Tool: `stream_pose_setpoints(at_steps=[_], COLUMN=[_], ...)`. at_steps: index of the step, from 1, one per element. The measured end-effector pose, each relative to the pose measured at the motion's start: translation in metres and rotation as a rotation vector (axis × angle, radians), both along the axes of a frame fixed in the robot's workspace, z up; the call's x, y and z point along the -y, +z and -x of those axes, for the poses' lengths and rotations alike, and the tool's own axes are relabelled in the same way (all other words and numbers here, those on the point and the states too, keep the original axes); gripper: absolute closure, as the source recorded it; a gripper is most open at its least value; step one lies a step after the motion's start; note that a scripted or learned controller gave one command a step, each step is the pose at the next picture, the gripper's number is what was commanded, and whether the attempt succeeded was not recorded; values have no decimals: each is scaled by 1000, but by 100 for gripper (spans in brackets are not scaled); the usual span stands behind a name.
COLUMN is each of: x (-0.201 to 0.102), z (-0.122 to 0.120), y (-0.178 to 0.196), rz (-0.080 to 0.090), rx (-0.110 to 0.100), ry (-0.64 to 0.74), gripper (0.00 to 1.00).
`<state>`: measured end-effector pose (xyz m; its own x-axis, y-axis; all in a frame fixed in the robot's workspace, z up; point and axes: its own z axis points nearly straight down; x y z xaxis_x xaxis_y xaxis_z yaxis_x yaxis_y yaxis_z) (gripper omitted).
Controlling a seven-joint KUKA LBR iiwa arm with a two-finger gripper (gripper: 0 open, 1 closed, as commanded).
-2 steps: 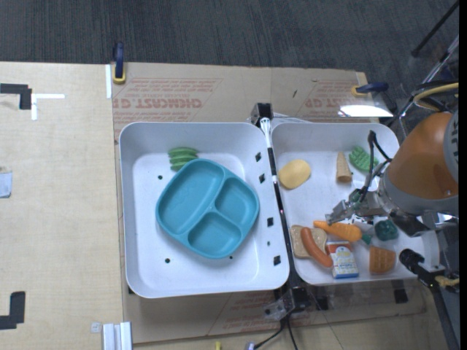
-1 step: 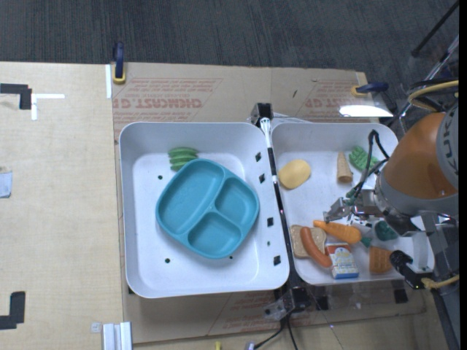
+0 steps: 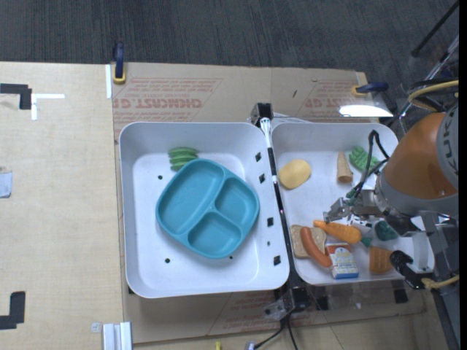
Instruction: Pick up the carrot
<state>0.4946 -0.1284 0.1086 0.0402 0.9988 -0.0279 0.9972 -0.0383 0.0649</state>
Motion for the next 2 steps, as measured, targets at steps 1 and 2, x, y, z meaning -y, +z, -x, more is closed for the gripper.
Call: stream_pose_setpoints(at_steps=[1,2], x=[-6,1], z=[0,4], y=[0,-2], rz=[-11,-1], rx=[2,-20], ry=[-154,91], gripper=[0,0])
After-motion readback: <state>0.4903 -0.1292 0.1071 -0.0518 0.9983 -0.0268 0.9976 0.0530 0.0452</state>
